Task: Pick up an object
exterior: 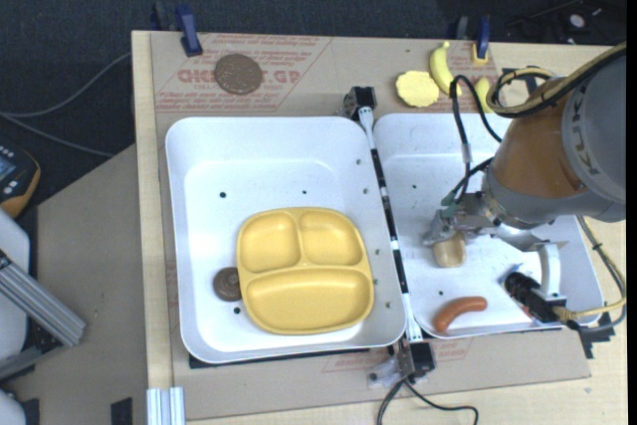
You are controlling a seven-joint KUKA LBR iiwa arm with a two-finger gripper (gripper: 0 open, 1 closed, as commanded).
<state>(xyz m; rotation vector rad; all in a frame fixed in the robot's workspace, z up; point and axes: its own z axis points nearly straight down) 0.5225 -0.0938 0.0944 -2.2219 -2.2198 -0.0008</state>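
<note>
Two shallow white bins are sitting side by side on the bench. The left bin (189,214) is holding a yellow three-compartment plate (303,269), with a small brown disc (227,285) lying just beside the plate's left edge. In the right bin (418,154), the gripper (450,226) is hanging low over a small tan object (449,253) that is resting on the bin floor right beneath it; whether the gripper is gripping that piece or merely touching it cannot be told from this angle. A toy sausage (459,312) is lying nearer the front wall, apart from the gripper. Beyond the bins, a yellow banana (440,65) and a yellow slice (417,89) are lying on the bench.
</note>
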